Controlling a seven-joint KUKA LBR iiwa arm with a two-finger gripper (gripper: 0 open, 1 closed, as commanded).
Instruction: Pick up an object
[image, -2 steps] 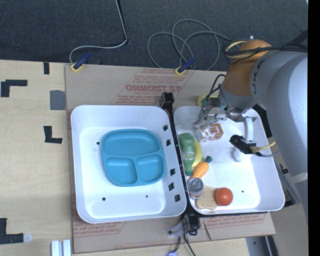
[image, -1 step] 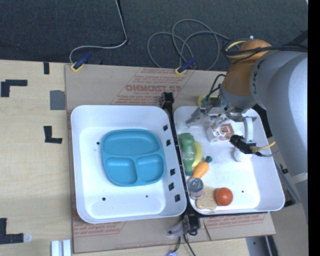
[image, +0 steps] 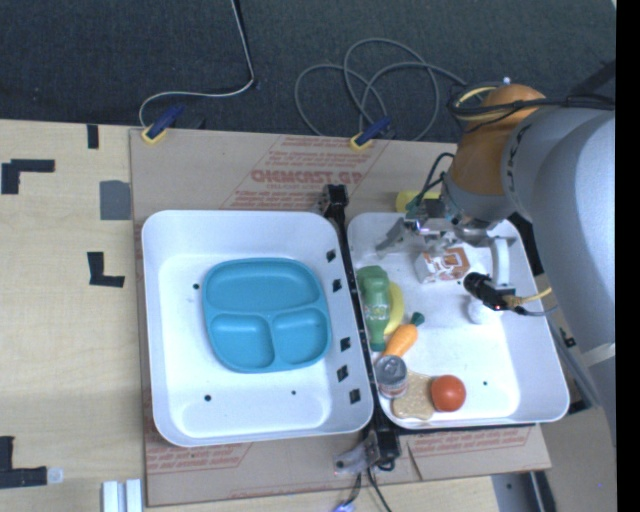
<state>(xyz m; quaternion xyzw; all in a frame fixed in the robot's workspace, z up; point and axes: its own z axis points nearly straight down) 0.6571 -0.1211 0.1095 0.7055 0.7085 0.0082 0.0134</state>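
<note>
The grey arm (image: 560, 190) reaches in from the right and bends over the far end of the right bin (image: 520, 385), its orange band (image: 482, 150) above the wrist. The hand (image: 438, 235) hangs low over that bin's far corner; whether it is wide or narrow cannot be told. Along the bin's left wall lie a green bottle (image: 375, 290), a banana (image: 395, 305), a carrot (image: 400, 340), and nearer, a tomato (image: 449, 392). The left bin (image: 170, 300) holds a blue divided plate (image: 266, 312).

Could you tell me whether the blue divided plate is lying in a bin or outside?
In: the blue divided plate lies flat inside the left bin.
</note>
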